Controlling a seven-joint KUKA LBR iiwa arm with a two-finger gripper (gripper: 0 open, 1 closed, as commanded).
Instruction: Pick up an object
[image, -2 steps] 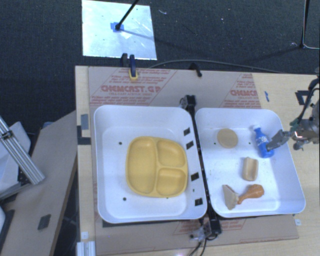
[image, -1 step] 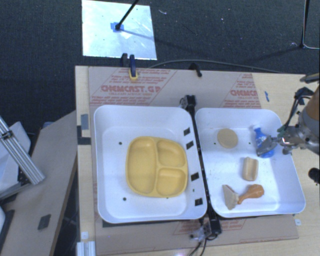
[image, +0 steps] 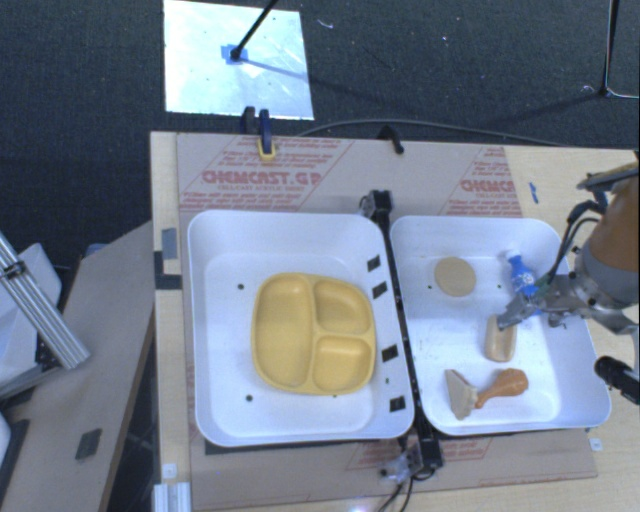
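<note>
At the right edge of the frame the tool (image: 520, 315) hangs low over the right bin (image: 575, 405), just above a beige block (image: 500, 340); whether anything is held, I cannot tell. A brush (image: 485, 390) lies lower, handy for grabbing.

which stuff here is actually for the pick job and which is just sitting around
For the job:
gripper, low over the right bin
beige block beneath it
round tan disc
blue item
brown-handled brush

Just lying about:
yellow divided plate in the left bin
blue and yellow clamp
</note>
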